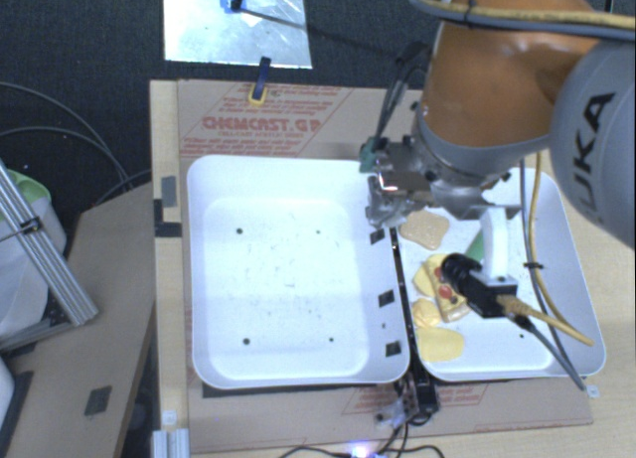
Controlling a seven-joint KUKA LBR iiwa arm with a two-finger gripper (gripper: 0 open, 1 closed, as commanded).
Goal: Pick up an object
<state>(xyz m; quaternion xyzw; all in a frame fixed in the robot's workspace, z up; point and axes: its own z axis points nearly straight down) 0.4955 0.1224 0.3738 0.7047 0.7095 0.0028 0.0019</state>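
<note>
Looking down on two white bins sitting side by side on a printed cardboard sheet. Showing the gripper reaching in from the right and hanging low at the inner edge of the right bin, close to the rim adjoining the left bin. Finding it impossible to tell from this angle whether the gripper is standing apart or together. Seeing nothing clamped in it and nothing raised off a bin floor.

Judging the task as being at its approach stage, with no pickup yet accomplished. Leaving to be done: settling on one item, closing on it, and lifting it clear of the bin.

Noting a tan slice lying on the right bin's floor just beside the gripper, and taking it as the likeliest candidate by nearness alone.

Counting two bins and one gripper. Counting in the right bin one tan slice, what appear to be three yellow pieces trailing from the slice toward the near rim, the uppermost bearing a red spot and being partly covered, and one green piece, mostly hidden. Finding the left bin holding only a few dark specks.
</note>
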